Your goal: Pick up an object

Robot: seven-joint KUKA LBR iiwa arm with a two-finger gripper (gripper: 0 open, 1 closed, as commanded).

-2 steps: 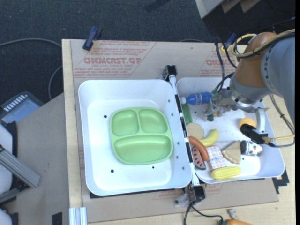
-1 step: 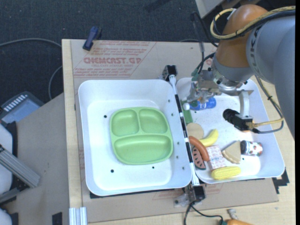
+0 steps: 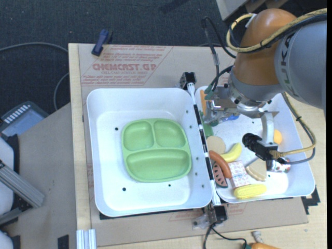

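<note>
My gripper (image 3: pixel 216 114) hangs below the grey wrist and orange band, over the far left part of the right bin (image 3: pixel 302 183). Its tip is down among the toy foods by the bin's left wall. A blue item (image 3: pixel 232 117) shows just beside it, and an orange piece (image 3: pixel 204 100) lies against the wall. Nearer the front lie a tan disc (image 3: pixel 216 143), a yellow banana (image 3: pixel 233 152), a red sausage (image 3: pixel 220 168), a red-and-white box (image 3: pixel 239 174), a corn cob (image 3: pixel 250 192) and a bread slice (image 3: pixel 255 171).
The left bin (image 3: pixel 104 191) holds a green divided plate (image 3: pixel 155 150). A black fitting (image 3: pixel 258 144) and a grey bracket (image 3: pixel 268 128) stick out over the right bin. Cables loop around the arm. Clamps sit on the ridge between the bins.
</note>
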